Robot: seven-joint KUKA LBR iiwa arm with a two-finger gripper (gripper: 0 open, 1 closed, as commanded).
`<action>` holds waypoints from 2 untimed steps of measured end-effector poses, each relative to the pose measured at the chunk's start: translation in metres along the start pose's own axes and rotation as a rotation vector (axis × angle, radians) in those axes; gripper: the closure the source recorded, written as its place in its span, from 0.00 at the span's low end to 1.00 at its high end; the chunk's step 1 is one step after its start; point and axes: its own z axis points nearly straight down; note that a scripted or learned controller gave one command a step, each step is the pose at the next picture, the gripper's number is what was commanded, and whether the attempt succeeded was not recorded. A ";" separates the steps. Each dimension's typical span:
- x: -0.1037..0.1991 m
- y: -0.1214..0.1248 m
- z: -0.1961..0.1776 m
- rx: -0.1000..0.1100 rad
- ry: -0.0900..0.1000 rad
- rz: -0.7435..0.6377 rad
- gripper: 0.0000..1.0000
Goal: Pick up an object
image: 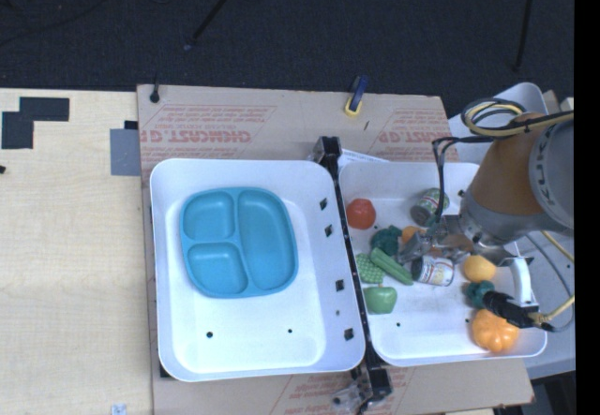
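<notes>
A: Step in hand? I judged it the approach. The claw [434, 248] hung low over the right bin [412, 352], amid the clutter; nothing was visibly lifted.

B: Claw state?

A: Could not tell whether it was apart or together; the wrist and the clutter masked it.

B: Nearest candidate?

A: A small jar [434, 271] lying on its side, just on the near side of the claw, possibly touching it. A second tin [428, 207] lay just on the claw's far side.

B: Further out?

A: A yellow lemon [479, 268] near, toward the arm side. A ridged green piece [390, 266] and a dark green toy [385, 239] near, on the side away from the arm. A green pepper [380, 299] and a red tomato [361, 213] lay beyond those. An orange pepper [494, 332] sat well apart, in the bin's near corner. A blue divided plate [238, 242] was farthest, in the left bin [169, 310].

B: Next move?

A: Judgement only: settle squarely over the jar, close, then lift straight. Crowding neighbours risked a glancing grip.
</notes>
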 end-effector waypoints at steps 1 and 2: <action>-0.001 0.000 -0.011 -0.001 0.001 0.003 1.00; 0.005 0.006 -0.059 -0.006 -0.002 -0.001 1.00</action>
